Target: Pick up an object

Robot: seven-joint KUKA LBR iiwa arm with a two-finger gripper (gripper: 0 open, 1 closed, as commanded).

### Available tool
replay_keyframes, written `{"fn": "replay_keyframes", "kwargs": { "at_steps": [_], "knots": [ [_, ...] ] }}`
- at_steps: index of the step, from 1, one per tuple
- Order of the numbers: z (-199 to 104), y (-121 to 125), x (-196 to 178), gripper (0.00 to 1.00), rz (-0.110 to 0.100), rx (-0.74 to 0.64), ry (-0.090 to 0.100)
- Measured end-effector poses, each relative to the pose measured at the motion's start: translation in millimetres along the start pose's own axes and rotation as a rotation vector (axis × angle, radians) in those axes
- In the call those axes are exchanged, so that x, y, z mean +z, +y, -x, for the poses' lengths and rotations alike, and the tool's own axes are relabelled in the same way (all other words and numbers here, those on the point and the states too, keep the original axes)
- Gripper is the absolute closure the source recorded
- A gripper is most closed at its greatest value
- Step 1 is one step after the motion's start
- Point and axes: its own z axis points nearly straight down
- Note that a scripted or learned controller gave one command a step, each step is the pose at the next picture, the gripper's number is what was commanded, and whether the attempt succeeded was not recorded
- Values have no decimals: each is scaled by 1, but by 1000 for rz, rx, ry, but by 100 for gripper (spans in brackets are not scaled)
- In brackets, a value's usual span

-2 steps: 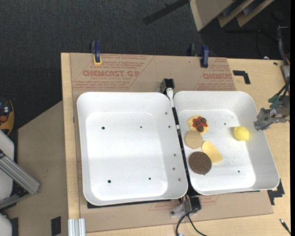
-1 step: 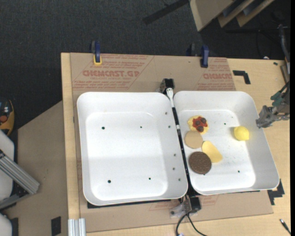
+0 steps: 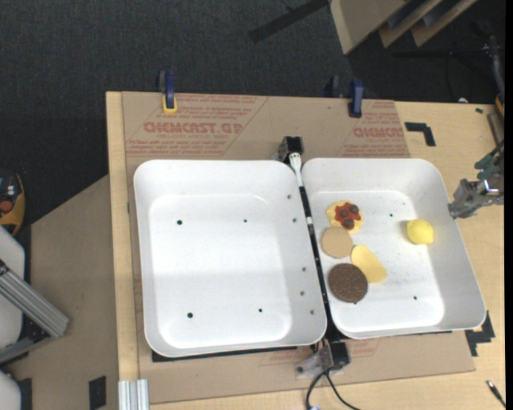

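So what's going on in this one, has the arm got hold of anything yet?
Nothing is picked up yet. The end effector sits at the right edge of the right bin, outside its wall, with nothing between its fingers that I can make out. All the objects lie in that bin: a yellow ball, a small pizza-like piece, a tan disc, a pale yellow piece and a dark brown disc. The left bin sits alongside it.

I see dark carpet (image 3: 72,56) around a brown board (image 3: 120,152) held by blue clamps (image 3: 168,82), with a wooden frame (image 3: 393,24) top right.
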Motion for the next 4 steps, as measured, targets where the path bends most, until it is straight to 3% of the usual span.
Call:
{"fn": "replay_keyframes", "kwargs": {
  "at_steps": [1, 2, 3, 4],
  "knots": [
    [-83, -5, 92, 100, -28, -4, 13],
    [-94, -17, 104, 100, -22, 2, 9],
    [-139, 60, 28, 100, -4, -4, 7],
    [-136, 56, 22, 100, -13, 1, 6]
  ]
}}
